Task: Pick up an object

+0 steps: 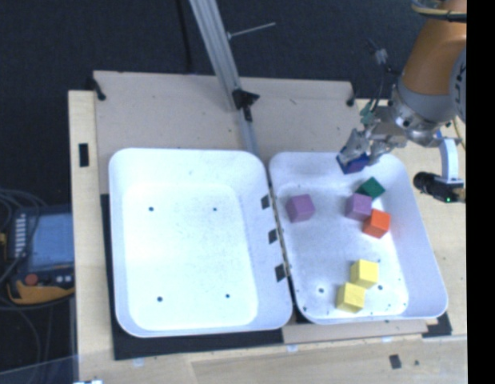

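My gripper (357,155) over far edge of right bin (419,238), fingers clamped on blue block (353,163), block lifted clear of bin floor. Below it in same bin: green block (371,188) touching purple block (359,206), orange block (377,222) just beside those. Second purple block (301,207) sits apart near bin's left wall. Two yellow blocks (358,284) together at near end. Left bin (127,238) alongside, rims touching.

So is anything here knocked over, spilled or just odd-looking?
Nothing looks spilled or broken. The one standout is a blue block up between the fingers of the hand, above the right bin, while the other blocks lie loose inside it.
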### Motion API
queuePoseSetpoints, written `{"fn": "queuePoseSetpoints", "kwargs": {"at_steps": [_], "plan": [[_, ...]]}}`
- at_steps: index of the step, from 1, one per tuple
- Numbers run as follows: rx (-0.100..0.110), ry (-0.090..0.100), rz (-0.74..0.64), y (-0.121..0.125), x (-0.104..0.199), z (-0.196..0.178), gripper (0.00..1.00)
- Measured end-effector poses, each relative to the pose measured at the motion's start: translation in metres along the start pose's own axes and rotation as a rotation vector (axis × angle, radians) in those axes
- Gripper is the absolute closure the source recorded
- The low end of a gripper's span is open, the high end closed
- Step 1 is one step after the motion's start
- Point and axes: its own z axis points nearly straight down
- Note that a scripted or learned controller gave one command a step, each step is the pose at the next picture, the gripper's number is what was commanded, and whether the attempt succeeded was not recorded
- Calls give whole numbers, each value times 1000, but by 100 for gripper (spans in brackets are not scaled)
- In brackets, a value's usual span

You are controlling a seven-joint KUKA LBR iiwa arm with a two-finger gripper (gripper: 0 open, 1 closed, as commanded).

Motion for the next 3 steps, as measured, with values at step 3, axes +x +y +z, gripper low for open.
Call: {"fn": "queuePoseSetpoints", "kwargs": {"at_steps": [3], "plan": [[7, 4, -6, -22, 112, -21, 100]]}}
